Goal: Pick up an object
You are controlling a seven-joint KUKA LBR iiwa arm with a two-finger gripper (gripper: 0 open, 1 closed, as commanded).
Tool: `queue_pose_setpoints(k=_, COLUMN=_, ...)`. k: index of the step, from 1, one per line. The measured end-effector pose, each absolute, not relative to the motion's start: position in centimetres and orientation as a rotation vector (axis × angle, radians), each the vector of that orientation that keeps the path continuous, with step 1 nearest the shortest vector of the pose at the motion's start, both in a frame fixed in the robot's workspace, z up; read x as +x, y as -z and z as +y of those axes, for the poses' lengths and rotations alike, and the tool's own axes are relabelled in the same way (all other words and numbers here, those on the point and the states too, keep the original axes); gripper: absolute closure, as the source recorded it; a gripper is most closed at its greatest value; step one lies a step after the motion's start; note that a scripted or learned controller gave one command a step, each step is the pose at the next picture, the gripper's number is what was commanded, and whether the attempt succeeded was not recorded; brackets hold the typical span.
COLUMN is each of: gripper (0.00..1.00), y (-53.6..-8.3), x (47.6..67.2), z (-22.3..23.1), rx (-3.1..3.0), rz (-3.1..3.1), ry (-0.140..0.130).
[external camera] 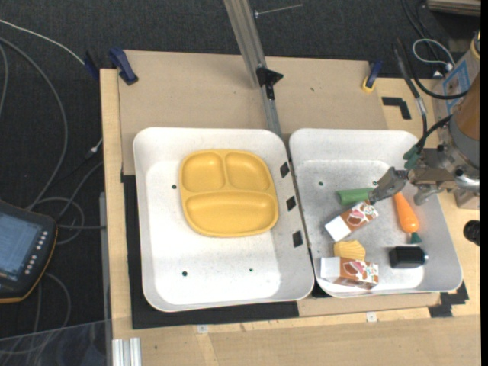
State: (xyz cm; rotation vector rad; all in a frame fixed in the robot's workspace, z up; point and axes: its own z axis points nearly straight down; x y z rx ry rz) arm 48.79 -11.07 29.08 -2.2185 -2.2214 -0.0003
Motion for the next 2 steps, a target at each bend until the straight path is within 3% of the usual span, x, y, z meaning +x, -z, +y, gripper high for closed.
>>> queue_pose_setpoints(k=1, gripper=0.00, y=-29.1, x=48.8, z=-11.1, rx=-2.220, rz=-2.222, ry=0.001)
queue_pose_setpoints(k=2, gripper=0.00, y=-24.4, x=48.1, z=-10.6, rx=-2.217, rz=-2.217, ry=-0.004)
